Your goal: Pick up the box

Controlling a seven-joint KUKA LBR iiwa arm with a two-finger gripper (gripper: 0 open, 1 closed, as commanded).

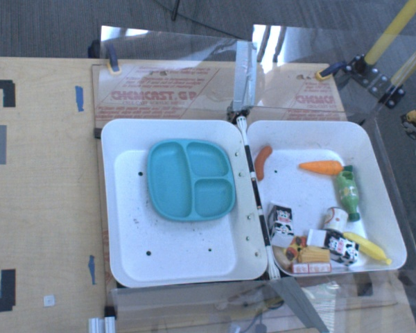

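Note:
In the right bin point(374, 151), a small black-and-white box with a cow print point(282, 222) stands near the left wall, towards the front. A second cow-print box point(342, 248) lies at the front, touching a yellow banana point(367, 248). A flat orange and yellow box point(312, 257) lies against the front wall between them. All three sit close together in the bin's front part.
The right bin also holds a carrot point(322, 166), a green bottle point(347, 194), a reddish sausage point(263, 162) and a small can point(335, 218). A teal divided plate point(191, 179) lies in the left bin point(125, 241). A yellow-handled stand point(381, 54) is at the back right.

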